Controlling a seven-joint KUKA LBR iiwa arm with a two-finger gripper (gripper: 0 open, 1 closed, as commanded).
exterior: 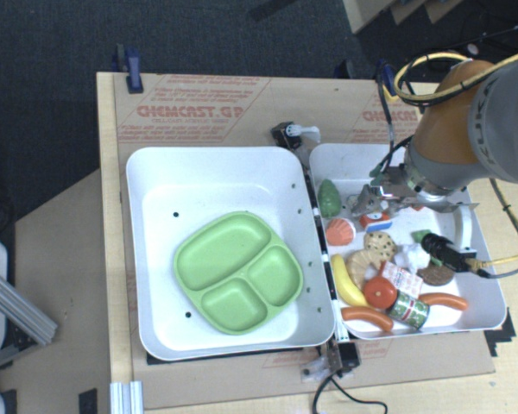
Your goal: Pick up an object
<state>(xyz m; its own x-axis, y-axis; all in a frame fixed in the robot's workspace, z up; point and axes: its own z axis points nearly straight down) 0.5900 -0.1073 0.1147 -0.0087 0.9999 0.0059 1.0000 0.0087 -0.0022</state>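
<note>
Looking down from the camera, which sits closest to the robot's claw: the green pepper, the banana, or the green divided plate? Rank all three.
From the gripper in the right bin:
1. Green pepper, just to its left, same bin.
2. Banana, lower down in that bin.
3. Green divided plate, over in the left bin.

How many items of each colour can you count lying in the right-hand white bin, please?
Green: 2, the oval green toy and the green-labelled can
Red or orange: 4, the tomato, two sausages, the orange-red piece
Yellow: 1, the banana
Tan: 1, the speckled cookie
Total: 8 clearly countable; others are too cluttered to tell.
</note>
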